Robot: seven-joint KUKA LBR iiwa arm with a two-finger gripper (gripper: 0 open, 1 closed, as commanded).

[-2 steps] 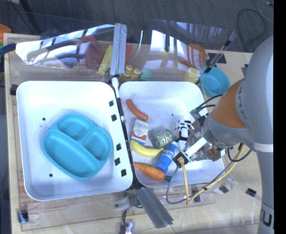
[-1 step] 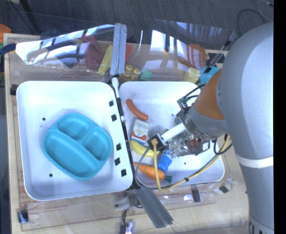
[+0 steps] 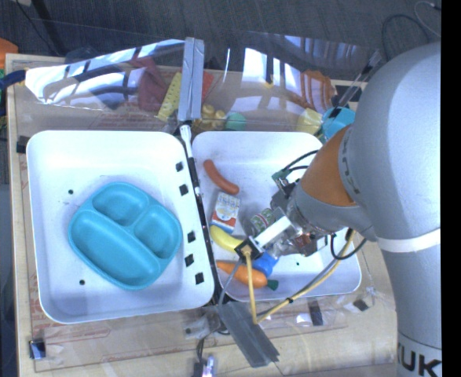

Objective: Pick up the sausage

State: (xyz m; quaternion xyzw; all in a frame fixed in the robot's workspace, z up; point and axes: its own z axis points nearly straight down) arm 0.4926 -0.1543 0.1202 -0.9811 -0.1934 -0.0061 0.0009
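The sausage [image 3: 220, 177], reddish-brown and slightly curved, lies in the upper left part of the right bin [image 3: 289, 146]. My gripper [image 3: 265, 221] hangs low over the middle of that bin, to the right of the sausage and nearer the front, apart from it. It sits close above a cluster of small toys. The arm's grey body and orange band cover the bin's right side.
Near the gripper lie a small white carton [image 3: 227, 209], a yellow banana [image 3: 224, 239], an orange carrot [image 3: 243, 272] and a blue toy [image 3: 266, 263]. The left bin [image 3: 49, 159] holds a blue divided plate [image 3: 126, 232]. More toys sit behind the bins' back wall.
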